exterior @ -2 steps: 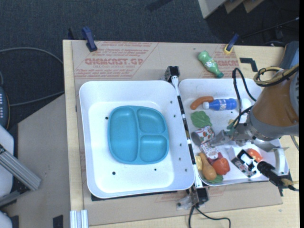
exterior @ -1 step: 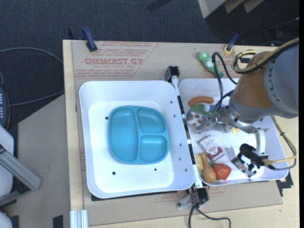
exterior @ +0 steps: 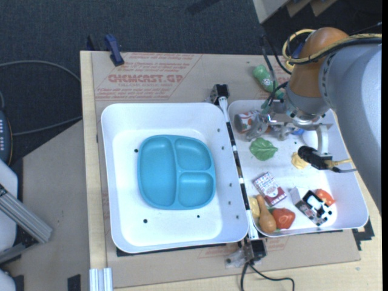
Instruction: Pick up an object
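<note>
You see the arm (exterior: 339,71) reaching down from the right, its gripper (exterior: 271,121) low in the right bin (exterior: 351,217) above the green leaf (exterior: 264,148); finger state cannot be told; the board (exterior: 145,77) reads "CHEMCAST".

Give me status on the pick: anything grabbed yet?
Done: the arm has reached into the right bin, its pincer low at the far end near the green leaf. In hand: nothing seen lifted. Left: the grasp and lift; the leaf, red tomato and other items lie in the bin. The blue tray sits in the left bin.
</note>
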